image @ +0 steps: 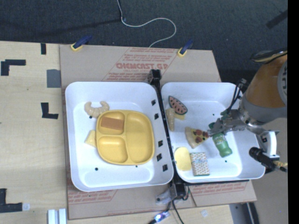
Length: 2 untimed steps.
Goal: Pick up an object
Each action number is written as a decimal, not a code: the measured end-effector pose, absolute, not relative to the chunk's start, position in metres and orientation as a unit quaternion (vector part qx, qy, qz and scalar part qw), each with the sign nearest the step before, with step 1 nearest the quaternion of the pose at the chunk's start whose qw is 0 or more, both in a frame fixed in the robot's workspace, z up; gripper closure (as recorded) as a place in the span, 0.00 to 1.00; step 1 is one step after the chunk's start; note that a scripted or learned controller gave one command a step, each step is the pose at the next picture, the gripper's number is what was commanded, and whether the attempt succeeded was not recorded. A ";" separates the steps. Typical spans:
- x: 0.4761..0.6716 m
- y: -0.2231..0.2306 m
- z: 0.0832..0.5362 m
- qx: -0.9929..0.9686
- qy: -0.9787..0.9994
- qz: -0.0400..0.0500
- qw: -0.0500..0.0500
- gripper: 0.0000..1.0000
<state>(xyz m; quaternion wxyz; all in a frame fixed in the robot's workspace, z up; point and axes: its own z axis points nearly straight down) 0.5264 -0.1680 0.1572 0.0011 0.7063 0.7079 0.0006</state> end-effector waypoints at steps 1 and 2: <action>0.528 -0.167 0.221 0.706 0.708 0.001 0.002 1.00; 0.529 -0.167 0.224 0.707 0.708 0.000 0.000 1.00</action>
